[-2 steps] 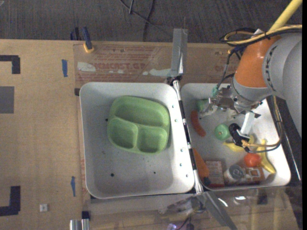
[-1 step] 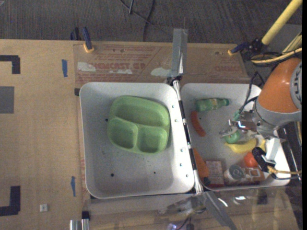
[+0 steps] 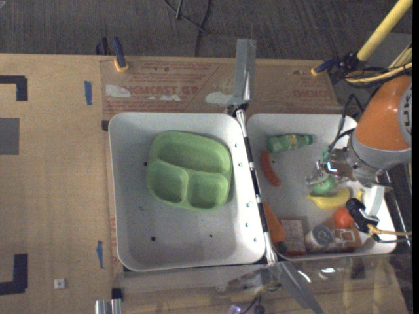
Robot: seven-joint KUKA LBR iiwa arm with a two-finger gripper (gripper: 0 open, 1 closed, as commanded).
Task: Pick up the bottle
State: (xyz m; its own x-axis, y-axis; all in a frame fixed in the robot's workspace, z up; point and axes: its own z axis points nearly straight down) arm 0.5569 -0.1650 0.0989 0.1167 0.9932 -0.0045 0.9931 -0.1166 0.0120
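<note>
A tan bench (image 3: 52, 195) on dark carpet bore two white bins; the left bin (image 3: 124, 241) held one green divided plate (image 3: 190, 169). The bottle (image 3: 289, 142) lay at the right bin's (image 3: 294, 205) far side, apart from the gripper (image 3: 325, 173), whose opening I could not tell.

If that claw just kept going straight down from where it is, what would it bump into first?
Most likely the small green object lying right under the gripper, beside the banana in the right bin. Depth is hard to judge here. The green bottle lies off to the side.
</note>
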